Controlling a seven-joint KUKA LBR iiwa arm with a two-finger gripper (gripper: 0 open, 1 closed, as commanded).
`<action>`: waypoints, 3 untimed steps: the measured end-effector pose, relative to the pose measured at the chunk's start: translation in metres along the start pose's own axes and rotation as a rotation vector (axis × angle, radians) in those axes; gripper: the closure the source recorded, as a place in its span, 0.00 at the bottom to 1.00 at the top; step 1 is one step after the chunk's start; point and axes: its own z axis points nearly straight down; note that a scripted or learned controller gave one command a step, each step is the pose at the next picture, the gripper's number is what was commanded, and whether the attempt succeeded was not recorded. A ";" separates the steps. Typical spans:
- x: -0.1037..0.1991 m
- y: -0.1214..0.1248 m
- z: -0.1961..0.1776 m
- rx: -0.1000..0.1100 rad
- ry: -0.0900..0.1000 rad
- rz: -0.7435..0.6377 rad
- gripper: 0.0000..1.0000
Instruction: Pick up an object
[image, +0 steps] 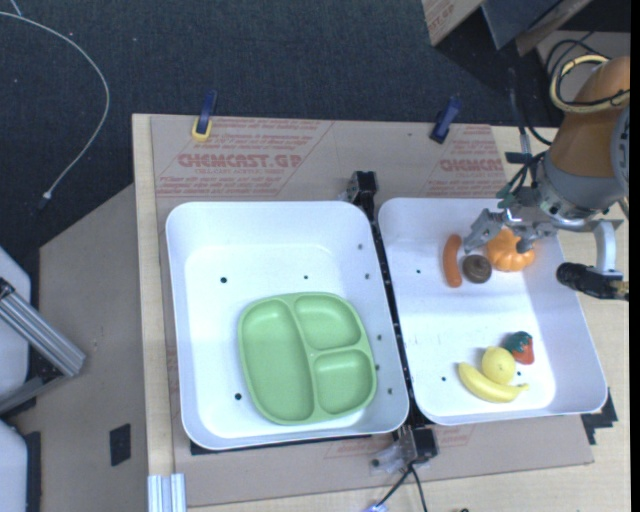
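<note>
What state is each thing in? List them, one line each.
Green divided plate: flat in the left bin, compartments bare.
Orange pumpkin: in the right bin, directly under the gripper.
Hot dog: lying beside a small brown object.
Banana: lying at the near end, touching the lemon.
Strawberry: resting beside the lemon.
Gripper: lowered over the pumpkin; grasp unclear.

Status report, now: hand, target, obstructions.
Hand low in right bin, over the orange pumpkin; grip state unclear. Pumpkin on bin floor, brown ball and sausage crowding its left. Banana, lemon, strawberry well clear.
</note>
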 end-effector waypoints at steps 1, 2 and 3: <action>0.010 -0.006 0.052 0.000 0.001 -0.001 0.00; 0.011 -0.005 0.064 -0.004 0.000 -0.001 0.00; 0.010 -0.004 0.050 -0.011 -0.001 -0.001 1.00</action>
